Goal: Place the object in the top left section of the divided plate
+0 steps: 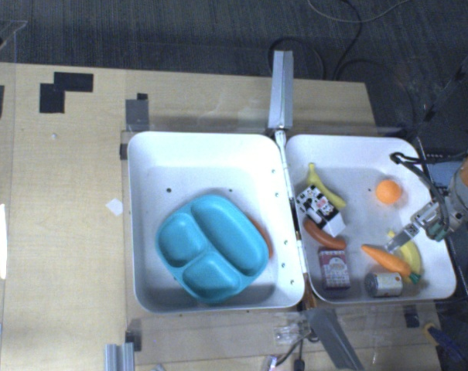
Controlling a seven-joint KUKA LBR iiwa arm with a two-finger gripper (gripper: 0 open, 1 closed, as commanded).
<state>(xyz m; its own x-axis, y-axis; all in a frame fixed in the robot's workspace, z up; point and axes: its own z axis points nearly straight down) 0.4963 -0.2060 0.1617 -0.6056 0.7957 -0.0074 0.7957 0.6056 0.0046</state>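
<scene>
A pale wooden worktop carries two shallow white bins. The left bin holds a blue divided plate, all three sections bare. The right bin holds the choices: an orange ball, a carrot, two bananas, a sausage, a tin and small boxes. The gripper hangs low at the bin's right side, just above the carrot and the banana beside it (likely lining up a pick). Whether it is wide or narrow cannot be told, and nothing shows between its fingers.
</scene>
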